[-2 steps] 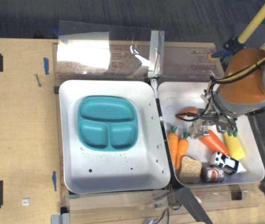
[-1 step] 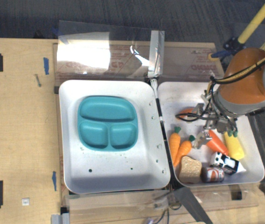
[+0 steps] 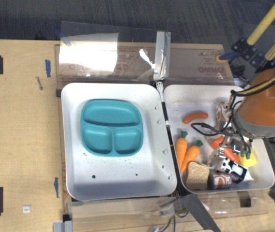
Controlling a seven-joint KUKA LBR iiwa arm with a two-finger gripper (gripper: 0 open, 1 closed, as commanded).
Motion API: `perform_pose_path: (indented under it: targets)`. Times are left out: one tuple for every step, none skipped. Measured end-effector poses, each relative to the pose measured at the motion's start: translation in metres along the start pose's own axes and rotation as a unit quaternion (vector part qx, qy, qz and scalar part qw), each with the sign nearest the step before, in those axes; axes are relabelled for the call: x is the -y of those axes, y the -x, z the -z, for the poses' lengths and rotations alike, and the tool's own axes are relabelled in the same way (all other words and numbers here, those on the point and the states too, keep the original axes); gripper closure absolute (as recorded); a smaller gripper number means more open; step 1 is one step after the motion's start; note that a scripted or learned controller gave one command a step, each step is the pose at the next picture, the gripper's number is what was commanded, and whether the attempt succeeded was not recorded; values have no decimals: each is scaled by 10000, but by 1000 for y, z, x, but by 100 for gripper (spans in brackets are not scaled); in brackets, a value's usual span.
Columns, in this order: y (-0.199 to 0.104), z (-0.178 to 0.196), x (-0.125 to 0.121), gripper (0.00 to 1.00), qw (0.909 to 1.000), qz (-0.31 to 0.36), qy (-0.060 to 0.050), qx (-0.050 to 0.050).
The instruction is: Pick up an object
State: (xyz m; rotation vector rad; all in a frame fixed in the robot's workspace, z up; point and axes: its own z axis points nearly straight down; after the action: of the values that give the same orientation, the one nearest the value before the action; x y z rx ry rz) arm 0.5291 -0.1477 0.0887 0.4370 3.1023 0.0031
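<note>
Nearest in the right bin (image 3: 268, 180) lie a bread slice (image 3: 197, 174) and a can (image 3: 221, 180), then my hand (image 3: 223, 154) low among the toys beside two carrots (image 3: 186, 152), its grip impossible to tell, a sausage (image 3: 195, 116) beyond, a teal plate (image 3: 112, 126) in the left bin (image 3: 74, 144).

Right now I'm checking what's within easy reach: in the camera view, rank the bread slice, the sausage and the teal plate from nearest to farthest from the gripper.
1. Bread slice, just left of the gripper.
2. Sausage, up and left in the right bin.
3. Teal plate, in the left bin.
</note>
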Motion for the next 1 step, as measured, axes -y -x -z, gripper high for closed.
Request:
perform_pose_path:
  targets:
    - [-39, 5, 2, 0, 9990, -425, 1, 164]
